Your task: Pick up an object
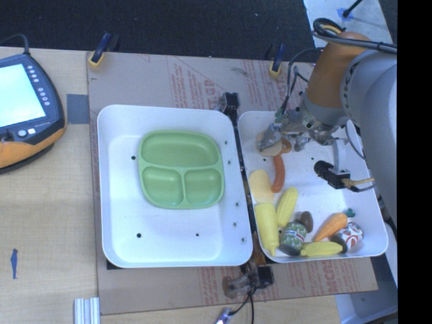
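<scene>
With the green tray (181, 169) lying in the left bin (115, 181), the hand (275, 140) is hanging over the right bin's (368, 221) far-left corner, finger state indiscernible, above a tan item (271, 150) beside the sausage (277, 173); a centred, vertical descent seems advisable.

Floor (169, 9): dark carpet lying beyond the bench (47, 235)
Bench: pale wood, catching bright even light

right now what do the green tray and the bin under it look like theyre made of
Green tray: looks like matte moulded plastic, with an even pale green colour and soft rounded compartments. Left bin: probably smooth white plastic, going by its rounded rim and faint sheen.
</scene>
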You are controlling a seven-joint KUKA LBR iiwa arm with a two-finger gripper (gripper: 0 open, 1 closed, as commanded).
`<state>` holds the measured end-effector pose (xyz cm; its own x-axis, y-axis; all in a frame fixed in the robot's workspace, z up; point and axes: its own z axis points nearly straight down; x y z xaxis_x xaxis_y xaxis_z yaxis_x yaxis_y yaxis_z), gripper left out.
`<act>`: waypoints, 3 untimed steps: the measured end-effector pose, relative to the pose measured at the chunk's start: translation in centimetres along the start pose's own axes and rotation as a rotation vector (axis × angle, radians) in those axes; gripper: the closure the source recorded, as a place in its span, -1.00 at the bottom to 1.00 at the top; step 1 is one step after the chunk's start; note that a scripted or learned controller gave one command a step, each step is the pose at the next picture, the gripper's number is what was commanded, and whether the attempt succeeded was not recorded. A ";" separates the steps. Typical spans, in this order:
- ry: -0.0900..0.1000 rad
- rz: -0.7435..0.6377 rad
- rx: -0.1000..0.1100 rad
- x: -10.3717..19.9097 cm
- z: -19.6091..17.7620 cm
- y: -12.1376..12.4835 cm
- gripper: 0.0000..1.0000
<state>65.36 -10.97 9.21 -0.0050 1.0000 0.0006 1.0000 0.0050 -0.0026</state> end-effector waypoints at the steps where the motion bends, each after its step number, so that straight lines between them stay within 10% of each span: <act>1: -0.001 0.001 -0.002 0.8 0.0 0.3 -1.00; 2: -0.002 0.001 0.003 -2.0 0.1 -6.9 -1.00; 3: 0.000 0.001 0.001 1.2 0.0 -1.8 -1.00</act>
<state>63.53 -9.80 9.20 -0.0043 1.0000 0.0006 1.0000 0.0043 -0.0031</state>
